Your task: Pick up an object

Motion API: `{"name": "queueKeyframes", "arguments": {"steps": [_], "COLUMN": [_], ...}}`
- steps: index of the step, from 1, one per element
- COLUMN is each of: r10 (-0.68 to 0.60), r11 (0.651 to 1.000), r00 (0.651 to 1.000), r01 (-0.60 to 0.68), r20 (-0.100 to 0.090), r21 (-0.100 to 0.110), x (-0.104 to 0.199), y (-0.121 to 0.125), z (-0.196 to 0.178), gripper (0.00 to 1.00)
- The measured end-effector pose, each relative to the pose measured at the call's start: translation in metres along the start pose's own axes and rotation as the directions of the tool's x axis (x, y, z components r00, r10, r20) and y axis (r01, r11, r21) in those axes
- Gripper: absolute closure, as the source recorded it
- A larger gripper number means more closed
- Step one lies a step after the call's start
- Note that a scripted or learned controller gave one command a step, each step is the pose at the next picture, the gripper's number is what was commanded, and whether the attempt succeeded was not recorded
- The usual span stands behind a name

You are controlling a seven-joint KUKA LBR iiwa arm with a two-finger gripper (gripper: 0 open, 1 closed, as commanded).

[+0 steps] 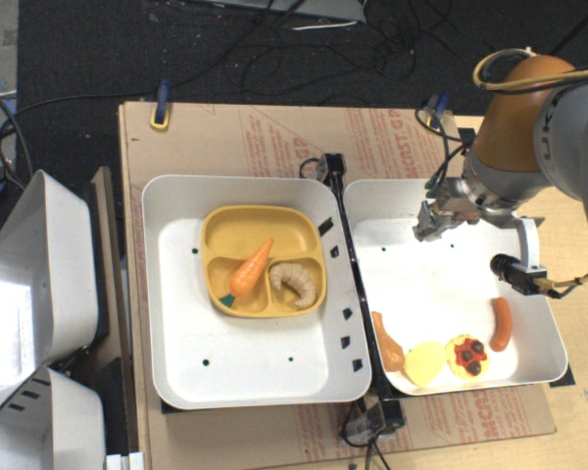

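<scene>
Near edge of right bin [539,365]: four small items in a row. Orange strip [387,342] against the left wall; yellow disc [424,361] just beside it; round piece with red and dark topping [467,354] touching or nearly touching the disc; sausage [501,323] upright-lying near the right wall. Any of these qualifies as the object to pick.

Risk, judged: tight spacing between disc and topped piece. Descent there likely to strike two items or push one against the near wall. Flat disc likely to slip from a pinch. Sausage close to the wall; little side clearance.

Centre of left bin [167,292]: yellow divided plate [263,258] holding a carrot [252,267] and a pale shrimp-like piece [295,283]. Plate ridges could block a grasp.

Far edge of right bin: gripper [437,217] low over bare floor, well apart from every item. Finger state: cannot tell. Nothing seen held. Closing here would yield no catch. Black fitting [512,271] and cable at the right wall: possible snag.
</scene>
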State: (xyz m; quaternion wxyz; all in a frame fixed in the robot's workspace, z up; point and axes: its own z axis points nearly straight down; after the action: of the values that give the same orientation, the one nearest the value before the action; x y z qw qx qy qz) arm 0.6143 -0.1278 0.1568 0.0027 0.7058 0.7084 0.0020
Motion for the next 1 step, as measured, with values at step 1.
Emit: {"name": "queueKeyframes", "arguments": {"steps": [1], "r10": [-0.001], "r11": [1.000], "r00": [1.000], "r01": [0.001], "r20": [0.000], "r21": [0.000], "x": [0.0080], "y": [-0.0033], "z": [-0.0490], "gripper": [1.00]}}
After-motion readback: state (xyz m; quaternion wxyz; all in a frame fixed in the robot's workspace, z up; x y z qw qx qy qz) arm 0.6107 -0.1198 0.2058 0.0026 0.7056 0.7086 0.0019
